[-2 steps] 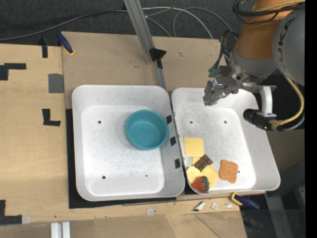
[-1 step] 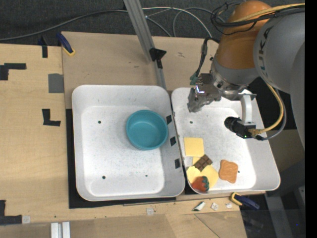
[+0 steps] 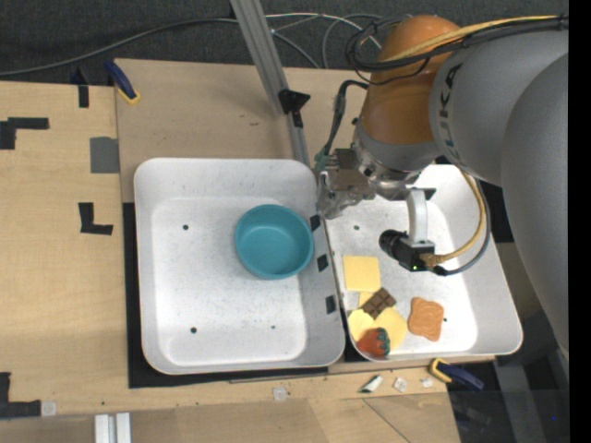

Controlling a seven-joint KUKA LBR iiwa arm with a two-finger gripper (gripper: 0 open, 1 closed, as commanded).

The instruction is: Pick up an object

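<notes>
A teal bowl [image 3: 272,240] sits upright in the left bin [image 3: 171,266], near that bin's right wall. The right bin [image 3: 480,321] holds several small things toward its front: a pale yellow square block [image 3: 361,272], a brown piece [image 3: 377,303], a yellow piece [image 3: 391,324], a red-and-green item [image 3: 374,341] and an orange cracker-like piece [image 3: 427,318]. My gripper [image 3: 338,195] hangs over the back left corner of the right bin, just beside the wall between the bins, well behind the small things and to the right of the bowl.
The arm's orange band and grey body cover the back of the right bin. A black cable fitting [image 3: 407,250] hangs over the right bin's middle. A slanted metal pole [image 3: 268,63] crosses behind the left bin. Blue-and-yellow clamps [image 3: 123,81] mark the bench.
</notes>
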